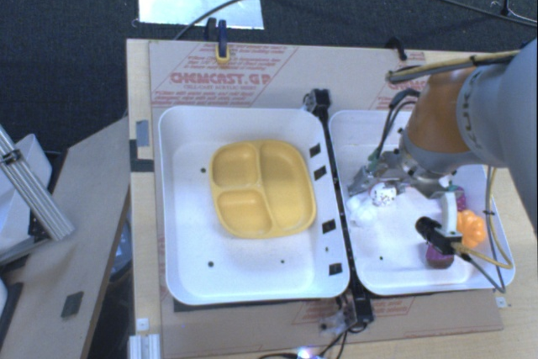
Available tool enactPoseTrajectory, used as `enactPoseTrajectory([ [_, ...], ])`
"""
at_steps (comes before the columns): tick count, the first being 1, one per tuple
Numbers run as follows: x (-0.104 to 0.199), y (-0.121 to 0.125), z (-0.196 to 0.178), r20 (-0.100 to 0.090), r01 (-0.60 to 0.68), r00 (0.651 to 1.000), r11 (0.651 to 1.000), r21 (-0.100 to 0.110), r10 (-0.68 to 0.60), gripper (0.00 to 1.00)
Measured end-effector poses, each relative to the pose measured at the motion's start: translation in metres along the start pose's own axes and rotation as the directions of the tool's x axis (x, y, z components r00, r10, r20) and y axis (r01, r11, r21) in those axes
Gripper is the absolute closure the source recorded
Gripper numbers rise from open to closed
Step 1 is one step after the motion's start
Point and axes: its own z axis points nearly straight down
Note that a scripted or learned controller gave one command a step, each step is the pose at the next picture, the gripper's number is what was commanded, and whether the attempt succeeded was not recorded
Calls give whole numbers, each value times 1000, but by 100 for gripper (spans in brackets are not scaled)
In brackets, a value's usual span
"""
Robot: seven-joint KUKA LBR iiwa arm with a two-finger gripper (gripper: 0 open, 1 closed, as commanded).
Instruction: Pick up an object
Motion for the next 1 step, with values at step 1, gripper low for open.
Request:
enactPoseTrajectory([
  [1,0,2,-13,1,-1,1000,1000,-5,1,100],
])
